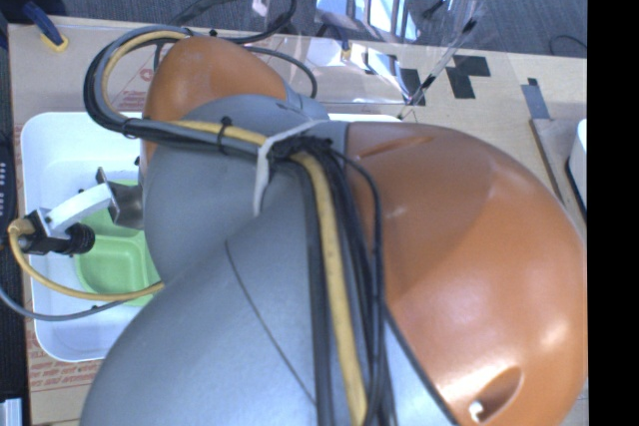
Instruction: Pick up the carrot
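Note:
My arm (399, 254), grey with a broad orange band, reaches across from the right and hides most of both bins. At its left end a metal part of my gripper (122, 202) pokes out over the left white bin (40, 130), with a white bracket and a black fitting beside it. Just below it a light green, tray-like object (115, 264) lies in that bin. What lies under the arm is hidden.
Black and yellow cables (110, 65) loop above the arm's back and down into the left bin. A clear plastic stand (364, 15) sits at the bench's far edge. A white rim (579, 160) peeks in at the right.

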